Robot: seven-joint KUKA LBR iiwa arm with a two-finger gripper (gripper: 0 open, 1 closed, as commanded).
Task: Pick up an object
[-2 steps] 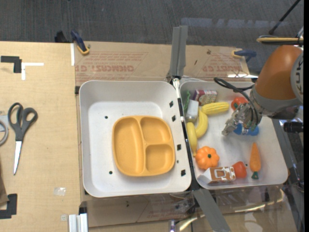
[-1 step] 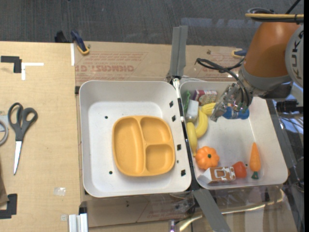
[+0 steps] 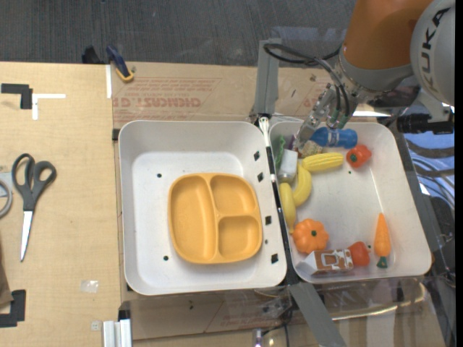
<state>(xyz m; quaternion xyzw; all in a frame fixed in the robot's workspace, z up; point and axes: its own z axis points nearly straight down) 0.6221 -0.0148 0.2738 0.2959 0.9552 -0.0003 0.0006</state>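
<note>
The right bin (image 3: pixel 405 194) holds several toy foods. A blue object (image 3: pixel 340 137) lies at its back, and my gripper (image 3: pixel 323 121) hangs right over its left end, close to it or touching it. Just in front lie a yellow corn cob (image 3: pixel 322 163) and a red pepper (image 3: pixel 357 155). Two bananas (image 3: pixel 298 188) rest along the bin's left wall, beside a white piece (image 3: pixel 288 163). Nearer the front are an orange pumpkin (image 3: pixel 309 235), a carrot (image 3: pixel 381 237) and a small carton (image 3: pixel 331 261) next to a red item (image 3: pixel 358 253).
A yellow divided plate (image 3: pixel 215 217) sits in the left bin (image 3: pixel 145 194). Scissors (image 3: pixel 29 186) lie on the wooden bench at the far left. The arm's orange band (image 3: pixel 383 20) looms over the right bin's back edge.
</note>
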